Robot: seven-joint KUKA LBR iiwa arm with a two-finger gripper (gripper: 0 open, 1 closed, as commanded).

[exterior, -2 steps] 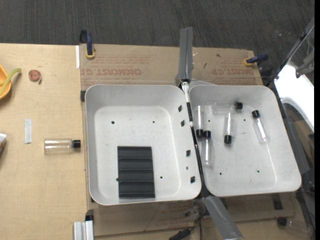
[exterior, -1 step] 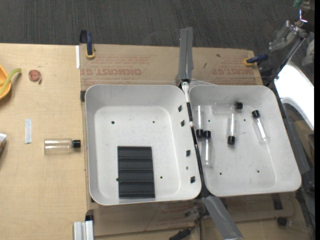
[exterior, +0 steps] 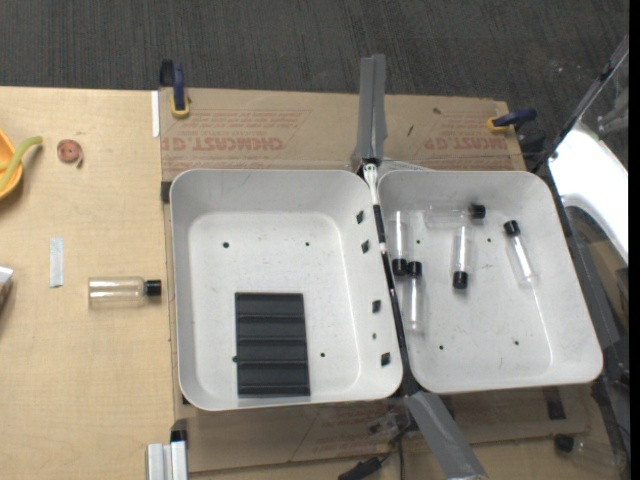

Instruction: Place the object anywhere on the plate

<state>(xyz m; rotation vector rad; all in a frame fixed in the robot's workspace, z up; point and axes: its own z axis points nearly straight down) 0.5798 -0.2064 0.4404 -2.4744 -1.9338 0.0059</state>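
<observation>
Task not yet begun: nothing rests on the plate.

Clear plastic vials with black caps lie in the right white bin; the dark ribbed rectangular plate sits bare in the left white bin. Gripper state: cannot tell.

I see the plate as a dark, ribbed rectangle lying flat on the floor of the left bin, toward its 6 o'clock edge. In the right bin I count five clear vials with black caps, all lying on their sides: two at 9 o'clock by the divider, one near the middle, one at 12 o'clock lying crosswise, and one at about 2 o'clock, slanted.
</observation>
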